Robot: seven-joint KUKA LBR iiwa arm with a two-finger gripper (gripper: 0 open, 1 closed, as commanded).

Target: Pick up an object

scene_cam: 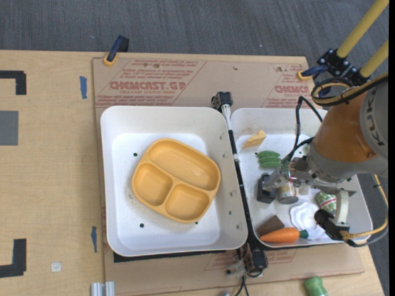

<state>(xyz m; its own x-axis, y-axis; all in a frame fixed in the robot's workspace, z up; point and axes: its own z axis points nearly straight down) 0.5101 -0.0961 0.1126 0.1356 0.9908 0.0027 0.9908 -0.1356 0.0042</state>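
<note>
My gripper is low in the middle of the right bin, reaching in from the right under the orange-banded wrist. A green pod-like item lies just behind it. Further back lies a yellow wedge. An orange carrot rests along the bin's front wall. Beside the carrot sits a white item, and a green-and-white piece shows under the arm. A small silvery round thing sits right against the gripper; I cannot tell whether it is held.
The left bin holds a yellow divided plate near its middle. A black divider rail runs between the bins. Cables and a yellow pole stand at the back right. A green object lies on the bench in front.
</note>
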